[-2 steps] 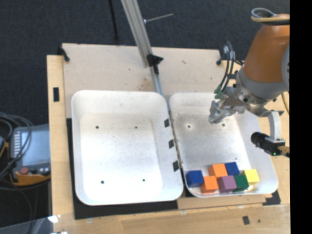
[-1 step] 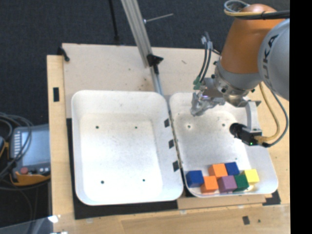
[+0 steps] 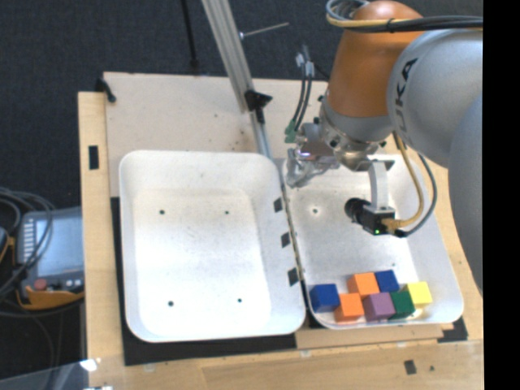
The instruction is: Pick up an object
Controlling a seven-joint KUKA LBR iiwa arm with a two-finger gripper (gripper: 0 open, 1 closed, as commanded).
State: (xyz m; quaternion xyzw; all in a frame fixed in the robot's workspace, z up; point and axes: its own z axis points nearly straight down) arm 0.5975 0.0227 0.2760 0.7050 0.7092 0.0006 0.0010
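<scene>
Several small coloured blocks huddle at the near end of the right bin (image 3: 341,234): a blue block (image 3: 324,296), an orange one (image 3: 365,283), a second blue one (image 3: 387,280), yellow (image 3: 419,292), another orange (image 3: 350,305), purple (image 3: 378,305) and green (image 3: 402,303). My gripper (image 3: 302,167) hangs over the far left corner of that bin, close to the wall shared with the left bin and well away from the blocks. Nothing shows in its grasp. The orange-banded wrist (image 3: 366,63) rises above it.
The left white bin (image 3: 199,242) lies beside the right one. A slanted aluminium rail (image 3: 231,55) runs from the top down to the bins' shared far corner. A black sensor with cable (image 3: 370,214) hangs over the right bin. A control pendant (image 3: 49,254) lies off the bench at left.
</scene>
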